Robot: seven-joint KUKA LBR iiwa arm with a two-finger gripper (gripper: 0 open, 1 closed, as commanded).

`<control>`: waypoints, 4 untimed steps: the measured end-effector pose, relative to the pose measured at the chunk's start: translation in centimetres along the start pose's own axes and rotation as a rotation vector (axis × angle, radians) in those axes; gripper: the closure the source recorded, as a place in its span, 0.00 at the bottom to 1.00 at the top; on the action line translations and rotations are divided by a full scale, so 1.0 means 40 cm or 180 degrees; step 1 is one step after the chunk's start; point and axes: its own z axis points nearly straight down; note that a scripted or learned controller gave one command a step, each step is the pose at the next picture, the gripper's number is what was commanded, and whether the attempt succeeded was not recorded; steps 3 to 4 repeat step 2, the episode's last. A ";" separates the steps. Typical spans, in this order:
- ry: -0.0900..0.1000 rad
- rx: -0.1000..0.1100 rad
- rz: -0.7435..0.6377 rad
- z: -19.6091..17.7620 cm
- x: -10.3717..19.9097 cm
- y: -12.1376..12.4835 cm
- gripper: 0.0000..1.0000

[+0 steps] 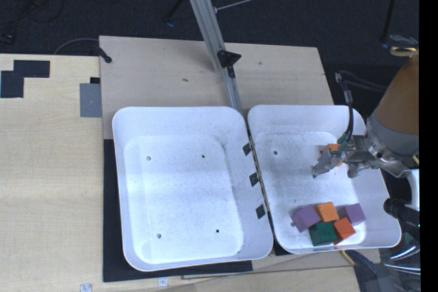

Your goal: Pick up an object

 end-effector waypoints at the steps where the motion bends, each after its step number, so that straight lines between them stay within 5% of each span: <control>1: 0.0005 0.0001 -0.0012 0.289 -0.093 -0.001 0.00; 2: 0.0017 0.0063 -0.0017 0.289 -0.096 0.312 0.00; 4: 0.0017 0.0063 -0.0017 0.289 -0.096 0.312 0.00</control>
